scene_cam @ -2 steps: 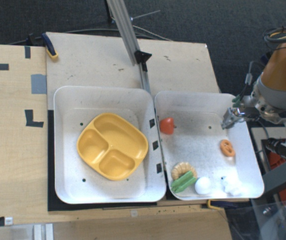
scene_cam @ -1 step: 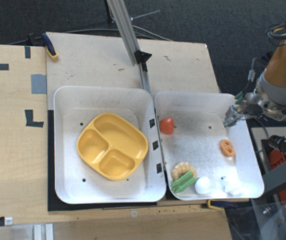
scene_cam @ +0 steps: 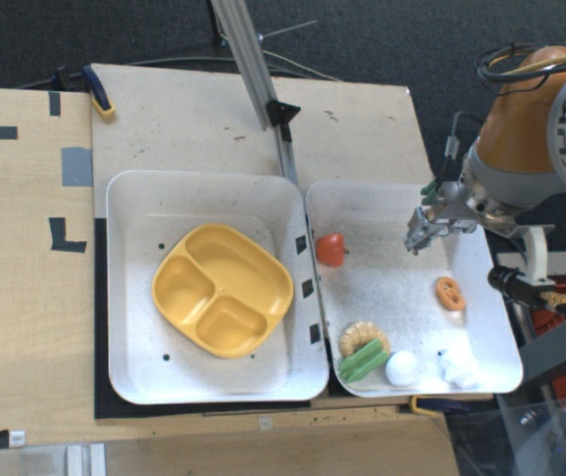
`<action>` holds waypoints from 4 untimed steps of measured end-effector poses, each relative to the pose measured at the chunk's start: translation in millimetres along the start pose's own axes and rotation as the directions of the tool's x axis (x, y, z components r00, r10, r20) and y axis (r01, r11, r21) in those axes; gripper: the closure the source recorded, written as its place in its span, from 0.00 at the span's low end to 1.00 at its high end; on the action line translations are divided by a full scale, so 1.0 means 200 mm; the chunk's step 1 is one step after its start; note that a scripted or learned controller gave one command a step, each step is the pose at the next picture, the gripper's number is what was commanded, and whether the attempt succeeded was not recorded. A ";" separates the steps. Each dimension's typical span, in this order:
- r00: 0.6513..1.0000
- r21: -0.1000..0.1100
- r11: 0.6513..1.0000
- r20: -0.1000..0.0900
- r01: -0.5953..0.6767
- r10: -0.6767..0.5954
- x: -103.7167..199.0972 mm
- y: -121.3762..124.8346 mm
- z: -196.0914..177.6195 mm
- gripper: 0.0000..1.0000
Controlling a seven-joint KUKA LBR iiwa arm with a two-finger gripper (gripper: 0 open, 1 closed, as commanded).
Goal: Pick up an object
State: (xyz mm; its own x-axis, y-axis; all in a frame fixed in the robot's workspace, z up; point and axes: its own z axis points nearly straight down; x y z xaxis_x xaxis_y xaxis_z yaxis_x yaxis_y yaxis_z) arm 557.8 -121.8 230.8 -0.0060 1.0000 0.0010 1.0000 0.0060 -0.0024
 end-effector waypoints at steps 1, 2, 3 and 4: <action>1.000 0.000 1.000 -0.001 0.002 -0.002 0.30 0.05 0.04 1.00; 1.000 0.000 1.000 0.000 0.001 -0.001 0.56 0.11 0.09 1.00; 1.000 -0.003 1.000 -0.001 0.002 -0.002 0.83 0.20 0.02 1.00; 1.000 -0.003 1.000 -0.001 0.001 -0.001 1.09 0.29 -0.03 1.00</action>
